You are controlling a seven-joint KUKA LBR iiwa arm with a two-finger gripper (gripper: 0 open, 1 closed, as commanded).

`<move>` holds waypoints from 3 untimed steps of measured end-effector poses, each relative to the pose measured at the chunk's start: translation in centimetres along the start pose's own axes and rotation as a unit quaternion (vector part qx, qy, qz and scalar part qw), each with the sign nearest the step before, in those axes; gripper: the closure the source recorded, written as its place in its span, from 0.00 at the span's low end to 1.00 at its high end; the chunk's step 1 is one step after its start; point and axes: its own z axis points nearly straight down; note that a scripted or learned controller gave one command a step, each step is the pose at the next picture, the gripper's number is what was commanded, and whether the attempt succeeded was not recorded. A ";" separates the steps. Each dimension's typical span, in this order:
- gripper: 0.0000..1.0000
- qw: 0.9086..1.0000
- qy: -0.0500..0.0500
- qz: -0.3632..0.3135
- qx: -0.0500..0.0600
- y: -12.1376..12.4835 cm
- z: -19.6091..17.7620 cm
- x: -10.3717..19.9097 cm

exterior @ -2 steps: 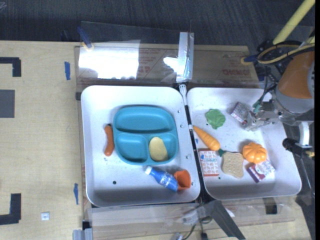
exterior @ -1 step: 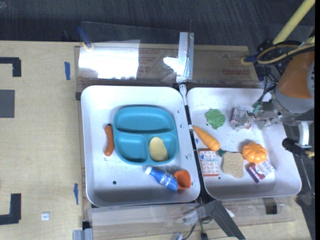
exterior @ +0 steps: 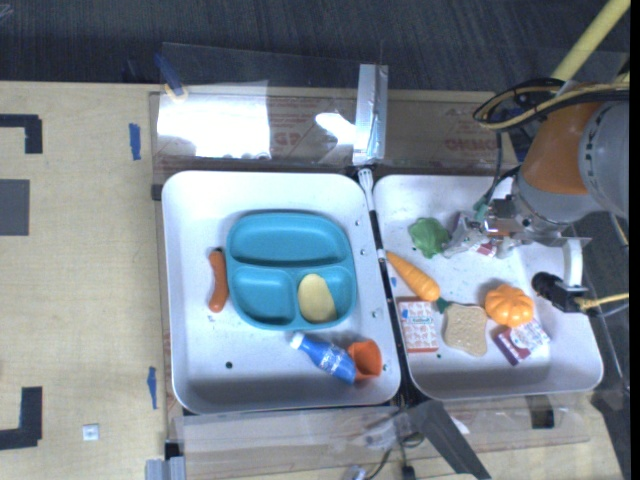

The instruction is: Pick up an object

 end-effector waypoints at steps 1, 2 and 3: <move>1.00 1.000 -0.001 0.000 -0.001 0.2 -1.0 0.0; 0.00 1.000 0.000 0.000 -0.001 0.1 -0.9 0.0; 1.00 1.000 -0.001 0.000 -0.001 0.2 -1.8 -0.1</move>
